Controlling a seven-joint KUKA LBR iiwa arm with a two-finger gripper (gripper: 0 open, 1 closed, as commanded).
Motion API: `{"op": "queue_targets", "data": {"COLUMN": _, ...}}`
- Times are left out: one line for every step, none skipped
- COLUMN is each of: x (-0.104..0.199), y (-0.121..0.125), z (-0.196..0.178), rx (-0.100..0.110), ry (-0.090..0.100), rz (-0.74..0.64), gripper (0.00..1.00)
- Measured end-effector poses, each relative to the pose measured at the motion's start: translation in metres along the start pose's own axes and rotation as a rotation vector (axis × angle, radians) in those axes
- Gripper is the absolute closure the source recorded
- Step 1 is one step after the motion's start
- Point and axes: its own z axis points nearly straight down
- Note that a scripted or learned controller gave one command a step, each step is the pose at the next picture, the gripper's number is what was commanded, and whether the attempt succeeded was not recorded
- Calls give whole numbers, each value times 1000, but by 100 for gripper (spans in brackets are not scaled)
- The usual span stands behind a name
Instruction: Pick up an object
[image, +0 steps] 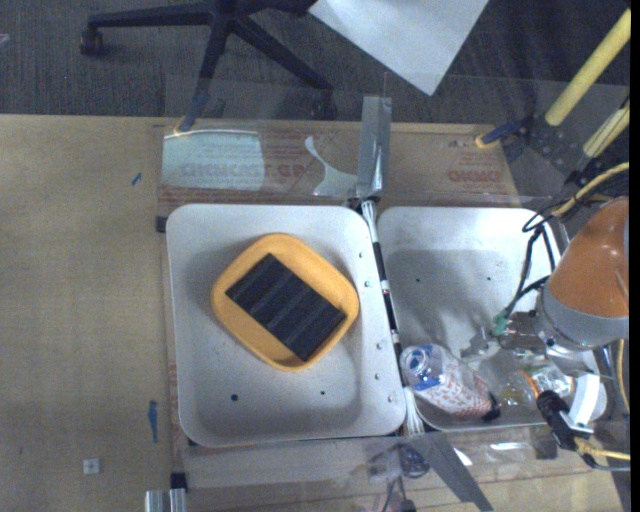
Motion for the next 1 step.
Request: {"op": "queue_targets", "data": {"x": -31, "y": 64, "z": 23, "rx": -5, "ry": -1, "rz": 129, "gripper": 0}}
